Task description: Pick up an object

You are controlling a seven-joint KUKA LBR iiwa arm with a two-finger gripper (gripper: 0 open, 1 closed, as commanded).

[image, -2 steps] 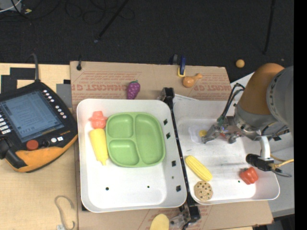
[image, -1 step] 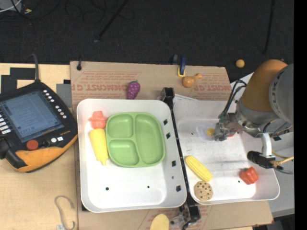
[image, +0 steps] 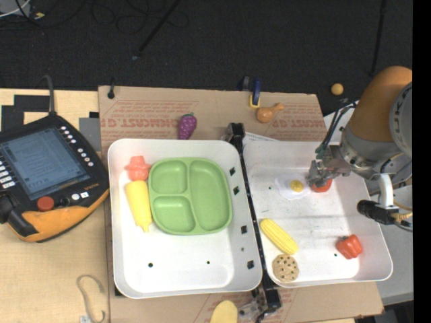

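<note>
We judged the grasp step under way: the gripper (image: pixel 321 179) sat low over a small red object (image: pixel 322 186) in the right bin (image: pixel 377 268), finger state beyond telling, needing a clean lift next.

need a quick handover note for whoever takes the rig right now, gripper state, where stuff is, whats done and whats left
Gripper: down in the right bin, right over a small red-orange item; no grasp can be confirmed.
Right bin: fried egg toy just left of the gripper, corn cob, cookie, red pepper.
Left bin: green divided plate, yellow corn, pink-orange toy.
Done: arm positioned at a target.
Left: confirm a grip and lift; nothing visibly raised off the bin yet.
</note>
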